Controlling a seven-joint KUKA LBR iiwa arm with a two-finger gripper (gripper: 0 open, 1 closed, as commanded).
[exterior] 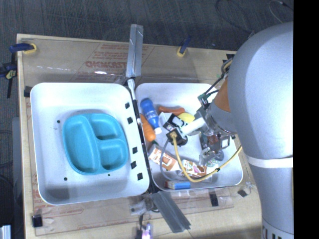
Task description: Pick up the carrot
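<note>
Many things crowd the carrot (148, 128); the gripper (213, 151), fingers I cannot tell about, might grab the bottle (149, 112).

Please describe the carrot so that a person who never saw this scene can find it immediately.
Look in the right white bin, along its left wall beside the divider. The carrot lies there, just below the blue bottle. It is the plain orange, tapered piece.

Orange carrot (148, 128) lying lengthwise, right bin's left edge.
</note>
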